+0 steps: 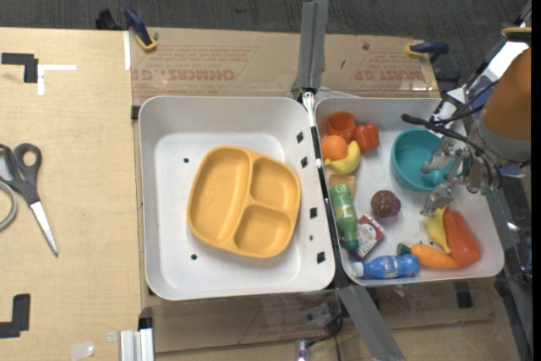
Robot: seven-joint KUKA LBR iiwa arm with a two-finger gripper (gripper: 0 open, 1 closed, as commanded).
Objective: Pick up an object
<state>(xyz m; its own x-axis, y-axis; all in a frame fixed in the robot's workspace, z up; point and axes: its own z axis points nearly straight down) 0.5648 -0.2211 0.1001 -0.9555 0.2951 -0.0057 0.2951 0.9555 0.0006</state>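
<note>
Camera view, right bin (494, 266): the gripper (445, 179) hangs low over the bin's right half, just beside the teal bowl (414, 161) and reaching in from the right. Its metal fingers (439, 200) point down toward the bin floor; whether they are spread or closed cannot be told, and nothing shows between them.

Contents of the right bin, back to front:
- orange cup (341, 125) at the back left corner, a second red-orange cup (367, 137) touching its right side;
- an orange fruit (334, 148) against the divider, a yellow banana (347, 159) just in front of it;
- teal bowl, upright, toward the back right;
- green bottle (342, 213) lying along the left wall;
- dark round ball (385, 204) in the middle;
- small red and white packet (365, 235) beside the green bottle's lower end;
- clear bottle with a blue label (388, 267) lying on its side at the front wall;
- carrot (432, 254) near the front right, an orange-red pepper (461, 235) just behind it, and a small yellow piece (437, 230) between pepper and gripper.

Left bin (161, 207): one yellow divided plate (244, 201) with three compartments, lying flat in the middle.

Bench, far left: scissors (30, 190) on the wooden surface, well apart from both bins.
</note>
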